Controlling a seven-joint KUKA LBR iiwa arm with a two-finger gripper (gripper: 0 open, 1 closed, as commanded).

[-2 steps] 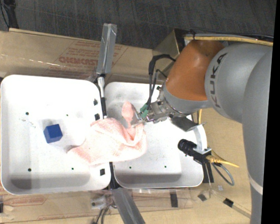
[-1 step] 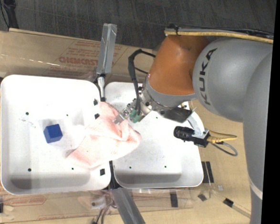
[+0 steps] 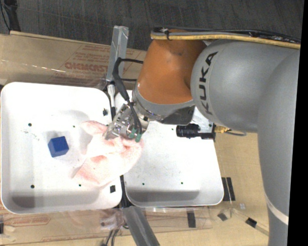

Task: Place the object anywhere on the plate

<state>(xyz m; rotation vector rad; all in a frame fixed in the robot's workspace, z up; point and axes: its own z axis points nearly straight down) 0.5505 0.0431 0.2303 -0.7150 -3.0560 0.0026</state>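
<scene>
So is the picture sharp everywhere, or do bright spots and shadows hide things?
Camera view: the blue cube is crisp; the white bins are very bright, nearly washed out; soft shadow lies along the left bin's near wall; the arm up close is large and soft-edged; the pale pink cloth blends into the glare.

So there's a small blue cube point(image 3: 58, 146) sitting flat on the floor of the left bin point(image 3: 12, 189), toward its left-middle. Right of it, a crumpled pink-white cloth point(image 3: 107, 156) sprawls over that bin's right edge, spilling a bit toward the right bin point(image 3: 191, 193).
</scene>
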